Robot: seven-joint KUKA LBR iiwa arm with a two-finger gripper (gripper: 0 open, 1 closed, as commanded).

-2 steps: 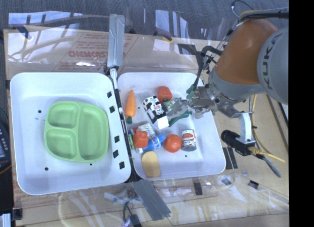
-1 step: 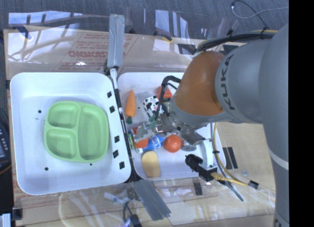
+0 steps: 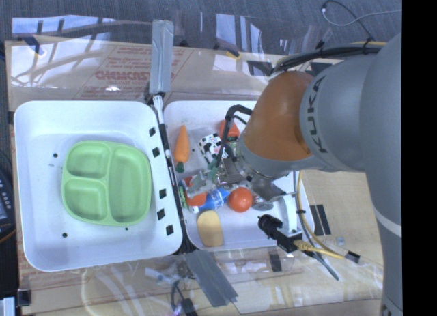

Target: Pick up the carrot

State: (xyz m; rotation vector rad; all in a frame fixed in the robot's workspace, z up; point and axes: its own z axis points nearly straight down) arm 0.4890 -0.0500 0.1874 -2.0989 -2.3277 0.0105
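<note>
The carrot (image 3: pixel 181 145), orange with a green stem end pointing down, lies upright along the left wall of the right bin (image 3: pixel 179 113). My gripper (image 3: pixel 207 175) hangs low over the middle of that bin, just right of and below the carrot's stem end, among several small items. The arm's big orange band and grey wrist cover most of the bin's right half. Nothing can be made out between the gripper's tips.
Around the gripper lie a black-and-white toy (image 3: pixel 212 145), an orange ball (image 3: pixel 240 200), a blue item (image 3: pixel 218 197), a small red piece (image 3: pixel 196 199) and a pale yellow piece (image 3: pixel 210 228). A green divided plate (image 3: pixel 107 181) sits in the left bin (image 3: pixel 34 123).
</note>
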